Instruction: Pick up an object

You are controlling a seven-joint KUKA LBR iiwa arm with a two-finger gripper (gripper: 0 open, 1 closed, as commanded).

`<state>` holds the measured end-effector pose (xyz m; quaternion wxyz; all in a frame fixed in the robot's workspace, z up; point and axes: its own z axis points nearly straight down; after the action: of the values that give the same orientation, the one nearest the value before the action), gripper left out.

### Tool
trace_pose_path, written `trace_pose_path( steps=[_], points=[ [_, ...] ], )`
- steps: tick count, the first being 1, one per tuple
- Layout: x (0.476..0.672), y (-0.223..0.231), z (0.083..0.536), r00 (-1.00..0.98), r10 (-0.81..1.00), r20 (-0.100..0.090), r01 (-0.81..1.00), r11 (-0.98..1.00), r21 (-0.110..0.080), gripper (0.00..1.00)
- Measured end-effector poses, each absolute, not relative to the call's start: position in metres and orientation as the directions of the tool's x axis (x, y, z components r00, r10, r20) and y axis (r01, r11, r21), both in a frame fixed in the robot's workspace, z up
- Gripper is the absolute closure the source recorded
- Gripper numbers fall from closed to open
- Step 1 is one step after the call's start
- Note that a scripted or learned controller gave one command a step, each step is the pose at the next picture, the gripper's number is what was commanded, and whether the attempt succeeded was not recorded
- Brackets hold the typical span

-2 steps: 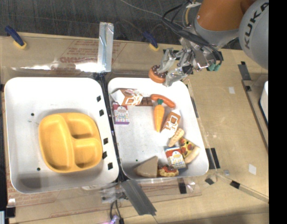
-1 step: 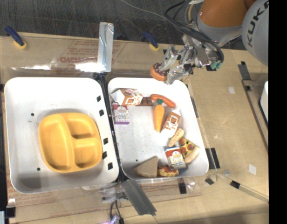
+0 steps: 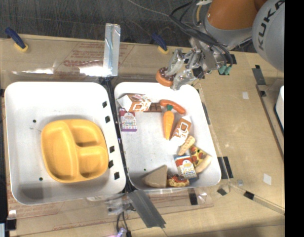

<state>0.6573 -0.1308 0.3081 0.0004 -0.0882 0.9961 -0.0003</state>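
My gripper [image 3: 172,77] hangs over the back rim of the right bin [image 3: 142,147], with the grey arm and its orange band behind it at the upper right. A small brown-and-orange donut [image 3: 164,76] sits at its fingertips, between the fingers, raised above the bin's far edge. Below it in the right bin lie a toy carrot [image 3: 168,124], a red sausage [image 3: 172,105], a brown carton [image 3: 181,129], a purple-labelled carton [image 3: 128,120] and a brown-and-white packet [image 3: 137,103].
A pizza slice [image 3: 201,158], a small red carton [image 3: 186,167] and a tan bread wedge [image 3: 156,177] crowd the right bin's near corner. The left bin [image 3: 23,107] holds a yellow divided plate [image 3: 74,148]. A silver tape strip [image 3: 112,48] stands behind the bins.
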Motion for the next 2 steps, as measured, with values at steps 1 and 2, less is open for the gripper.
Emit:
trace_pose_path(
  steps=[1,2],
  points=[
    [0.658,-0.130,0.320,-0.984,-0.178,-0.004,-0.178,0.984,-0.003,1.00],
    [0.657,-0.160,0.303,-0.944,-0.329,0.000,-0.329,0.944,-0.001,1.00]
  ],
)
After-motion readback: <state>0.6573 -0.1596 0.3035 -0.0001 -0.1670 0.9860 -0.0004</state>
